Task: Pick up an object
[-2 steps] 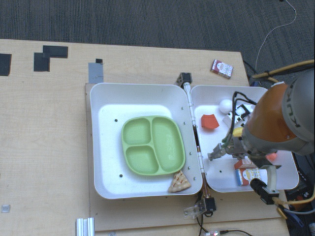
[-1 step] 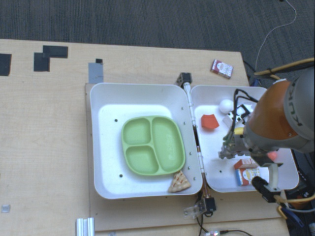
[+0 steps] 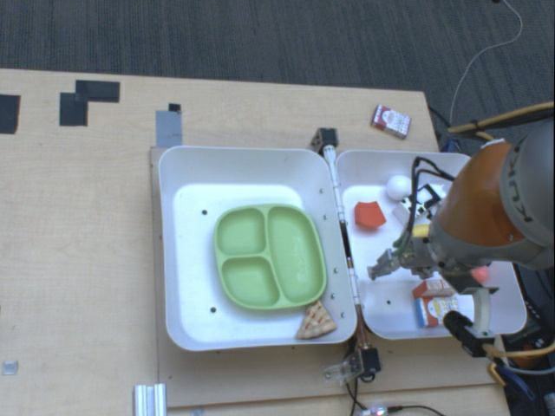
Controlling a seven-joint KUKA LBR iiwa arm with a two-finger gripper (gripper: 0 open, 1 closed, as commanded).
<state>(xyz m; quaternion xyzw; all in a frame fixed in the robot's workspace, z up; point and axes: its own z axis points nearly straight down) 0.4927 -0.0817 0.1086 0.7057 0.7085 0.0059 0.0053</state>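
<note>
My gripper (image 3: 388, 264) hangs over the middle of the right bin (image 3: 381, 321), reaching in from the right under the orange wrist band. A red block (image 3: 370, 215) lies just up and left of it, apart from it. A white ball (image 3: 398, 185) sits near the bin's far edge. A small yellow item (image 3: 421, 229) peeks out beside the wrist. Partly under the arm, a red, white and blue carton (image 3: 432, 306) lies at the bin's near right. Nothing shows in the gripper.
The left bin (image 3: 169, 232) holds a green divided plate (image 3: 269, 256) and a toy pizza slice (image 3: 316, 321) at its near right corner. A small red and white box (image 3: 391, 121) lies on the bench beyond the right bin. Cables trail at the right.
</note>
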